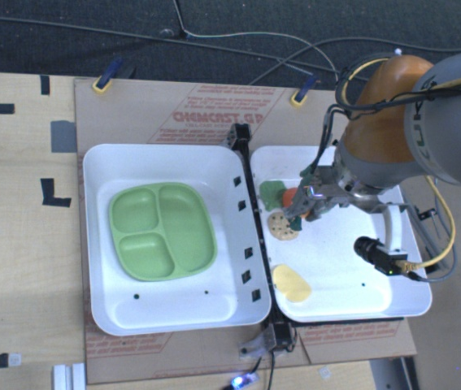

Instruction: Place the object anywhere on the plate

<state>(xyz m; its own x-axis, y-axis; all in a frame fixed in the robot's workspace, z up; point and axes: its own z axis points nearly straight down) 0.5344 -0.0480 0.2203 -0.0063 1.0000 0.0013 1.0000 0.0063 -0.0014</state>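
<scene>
Tool [302, 210] closure being untellable above the round speckled cookie [282, 225], the neighbouring green piece [272, 192] is risking being grabbed instead for the green divided plate [163, 231].

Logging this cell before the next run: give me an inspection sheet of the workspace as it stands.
Surface: cardboard-covered bench bearing two white bins, left and right.
Job's things: green plate in left bin, three compartments; cookie, yellow piece, green piece and orange piece in right bin.
Clutter: nothing seen.
Grippers: gripper low over right bin, beside cookie.
Cables: black cables behind bench; yellow cable on arm.
Surroundings: clamps at cardboard's back edge.
</scene>
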